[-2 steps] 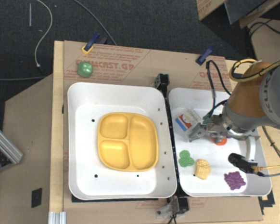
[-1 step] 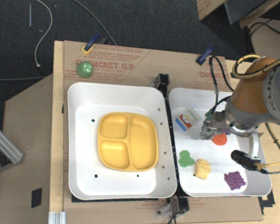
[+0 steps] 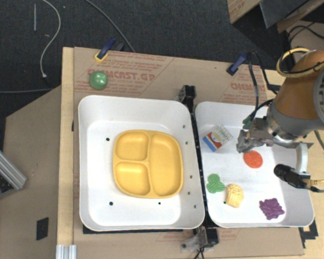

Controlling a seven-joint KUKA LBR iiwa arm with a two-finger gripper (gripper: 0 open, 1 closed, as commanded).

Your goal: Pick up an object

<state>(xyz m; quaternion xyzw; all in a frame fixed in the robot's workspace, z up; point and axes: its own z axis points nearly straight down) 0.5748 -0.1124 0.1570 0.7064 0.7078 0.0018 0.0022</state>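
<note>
My gripper (image 3: pixel 248 143) hangs low over the right bin (image 3: pixel 297 220), near its middle. Just below and right of it lies a flat orange-red round thing (image 3: pixel 253 159), close to the gripper's tip. A small white box with blue and red print (image 3: pixel 216 139) lies to the gripper's left. Further forward in the same bin are a green toy (image 3: pixel 215 184), a yellow corn cob (image 3: pixel 234 195) and a purple bunch of grapes (image 3: pixel 271 207). Nothing is visibly held.
The left bin (image 3: pixel 93 148) holds a yellow divided plate (image 3: pixel 148 163). A green ball (image 3: pixel 99 80) rests on the cardboard behind the left bin. Blue clamps (image 3: pixel 106 49) grip the board's back edge. The arm (image 3: pixel 301 92) covers the right bin's back right corner.
</note>
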